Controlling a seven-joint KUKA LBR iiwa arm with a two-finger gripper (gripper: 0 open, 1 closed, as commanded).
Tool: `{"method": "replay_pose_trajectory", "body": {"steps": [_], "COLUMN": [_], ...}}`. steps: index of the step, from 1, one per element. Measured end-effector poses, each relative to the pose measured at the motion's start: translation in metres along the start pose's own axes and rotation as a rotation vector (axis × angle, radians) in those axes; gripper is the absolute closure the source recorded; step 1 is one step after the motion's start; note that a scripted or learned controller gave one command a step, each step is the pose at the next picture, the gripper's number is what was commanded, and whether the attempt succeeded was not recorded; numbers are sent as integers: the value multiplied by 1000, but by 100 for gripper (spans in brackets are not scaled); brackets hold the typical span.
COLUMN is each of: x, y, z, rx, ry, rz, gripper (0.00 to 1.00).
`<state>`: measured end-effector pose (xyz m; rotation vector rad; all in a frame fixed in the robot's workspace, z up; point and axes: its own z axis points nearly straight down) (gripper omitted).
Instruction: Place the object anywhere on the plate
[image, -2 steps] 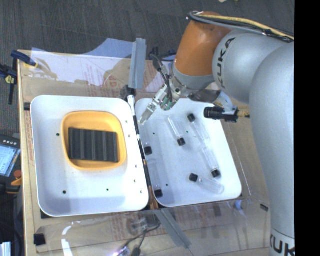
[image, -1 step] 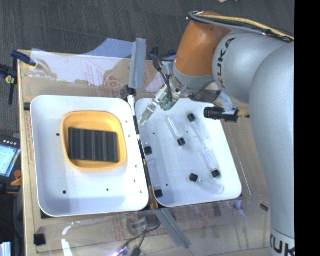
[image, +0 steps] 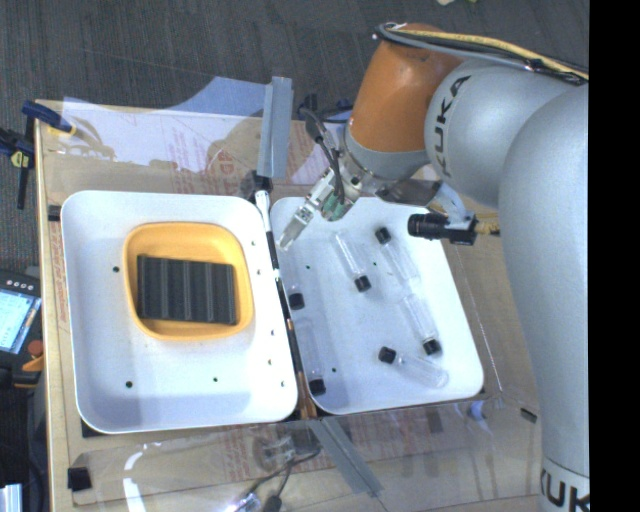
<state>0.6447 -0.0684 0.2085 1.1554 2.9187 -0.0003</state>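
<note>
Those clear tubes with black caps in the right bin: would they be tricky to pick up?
Probably. The clear tubes look round and smooth, so they may roll if nudged and slip in a pinch. They seem thin and light, likely easy to lift. Their transparency against the white right bin could make them hard to spot.

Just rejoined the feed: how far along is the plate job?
Nothing looks done: the yellow plate in the left bin carries only its dark ridged insert. The gripper hovers at the right bin's upper-left corner, nothing visibly held. The clear tubes lie in the right bin; picking and placing remain.
</note>
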Motion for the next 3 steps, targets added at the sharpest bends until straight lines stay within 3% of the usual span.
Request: {"method": "replay_pose_trajectory", "body": {"steps": [1, 2, 3], "x": [0, 5, 5], "y": [0, 17, 17], "z": [0, -6, -6], "rx": [0, -1, -1], "ry": [0, 0, -1], "rz": [0, -226, -226], "gripper": [0, 0, 0]}}
